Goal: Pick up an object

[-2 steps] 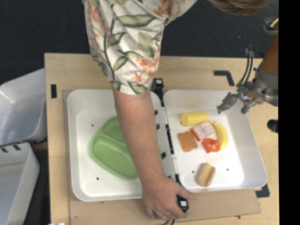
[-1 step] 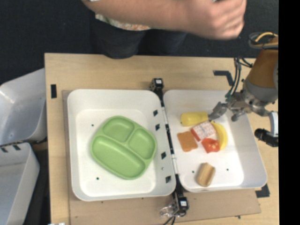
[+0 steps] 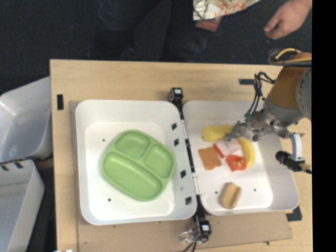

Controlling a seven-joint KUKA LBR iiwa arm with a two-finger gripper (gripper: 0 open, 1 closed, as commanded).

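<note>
My gripper (image 3: 245, 131) hangs low over the right bin (image 3: 281, 188), at the upper end of a yellow banana (image 3: 248, 154) and just beside a red-and-white packet (image 3: 227, 147). A yellow lemon-shaped piece (image 3: 215, 133) lies to its left. Below these lie an orange-brown slab (image 3: 210, 158), a red piece (image 3: 236, 163) and a tan bread roll (image 3: 230, 195). From here I cannot make out anything held in the gripper.
The left bin (image 3: 89, 125) holds a green divided plate (image 3: 139, 164). A clamp ridge (image 3: 186, 156) runs between the two bins. A person stands at the far side of the bench, one hand (image 3: 286, 17) above the arm. A grey container (image 3: 21, 119) sits off the left edge.
</note>
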